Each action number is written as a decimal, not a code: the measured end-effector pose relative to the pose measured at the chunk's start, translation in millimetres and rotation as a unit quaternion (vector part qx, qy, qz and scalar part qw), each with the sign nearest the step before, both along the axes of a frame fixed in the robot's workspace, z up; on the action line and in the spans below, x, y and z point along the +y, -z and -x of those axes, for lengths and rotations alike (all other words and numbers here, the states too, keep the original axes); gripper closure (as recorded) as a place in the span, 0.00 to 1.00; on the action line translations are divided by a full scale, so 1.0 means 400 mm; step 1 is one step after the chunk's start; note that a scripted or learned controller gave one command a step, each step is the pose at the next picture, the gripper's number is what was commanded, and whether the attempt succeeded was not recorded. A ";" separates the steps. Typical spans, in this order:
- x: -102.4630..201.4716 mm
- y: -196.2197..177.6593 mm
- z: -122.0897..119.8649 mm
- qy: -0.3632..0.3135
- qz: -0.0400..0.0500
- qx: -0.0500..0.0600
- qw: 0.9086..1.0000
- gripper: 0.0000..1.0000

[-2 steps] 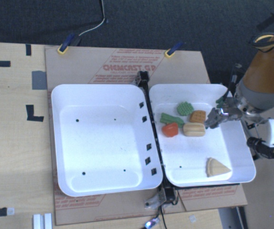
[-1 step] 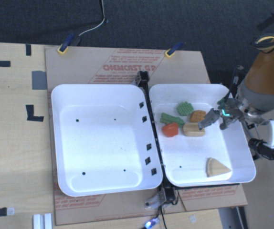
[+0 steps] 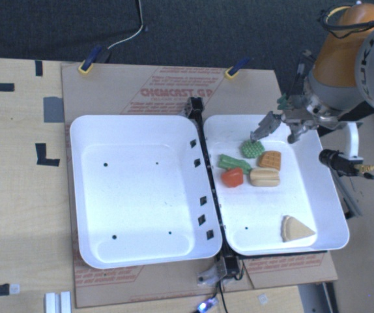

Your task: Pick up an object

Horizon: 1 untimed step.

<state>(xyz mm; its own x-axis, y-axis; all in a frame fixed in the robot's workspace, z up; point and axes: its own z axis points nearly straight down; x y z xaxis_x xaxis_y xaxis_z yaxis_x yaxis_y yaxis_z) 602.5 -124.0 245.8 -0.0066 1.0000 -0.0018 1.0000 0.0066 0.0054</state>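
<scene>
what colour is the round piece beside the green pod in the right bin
Red tomato-like piece, seen in the camera view.

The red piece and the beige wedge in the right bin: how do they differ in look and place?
The red piece is small, rounded and red; the beige wedge is larger, pale and pointed. The red piece lies near the divider, touching a green piece; the beige wedge lies alone near the front corner. Both rest on the floor of the right bin, unheld.

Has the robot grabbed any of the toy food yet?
Not yet. The gripper hangs open over the right bin, just above the green toy, with nothing between its fingers. All the toy food lies in that bin, so lowering, closing and lifting remain.
</scene>
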 end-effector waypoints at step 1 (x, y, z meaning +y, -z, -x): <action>-0.086 -0.329 0.073 0.004 0.002 -0.004 1.000 0.00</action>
